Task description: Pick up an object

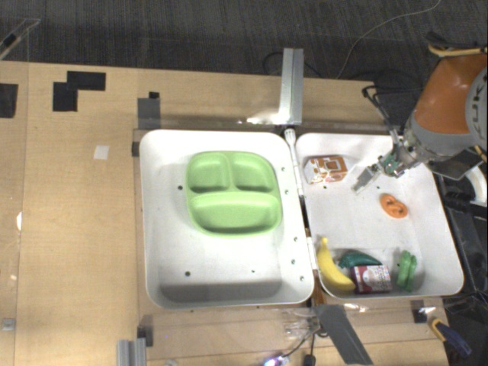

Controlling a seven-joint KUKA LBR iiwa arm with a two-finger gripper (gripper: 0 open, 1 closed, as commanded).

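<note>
— Wooden surface (76, 227) under two white bins; what fills them?

— Left bin (164, 280) holds a green divided plate (231, 191). Right bin (450, 280) holds a banana (332, 268), a can (371, 278), a green piece (407, 270), a printed packet (326, 169) and an orange disc (393, 206).

— And the gripper (366, 177)?

— It hangs over the right bin between packet and disc, gripping nothing; I cannot tell how it is set.

— Best target?

— Probably the disc just beside it: small, light and seemingly stiff; pinch it across its edges.

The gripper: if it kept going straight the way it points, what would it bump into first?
Probably the orange-and-white packet. The gripper points left and slightly down over the right bin, and that packet lies just beyond it. Its height above the bin floor is unclear.
</note>
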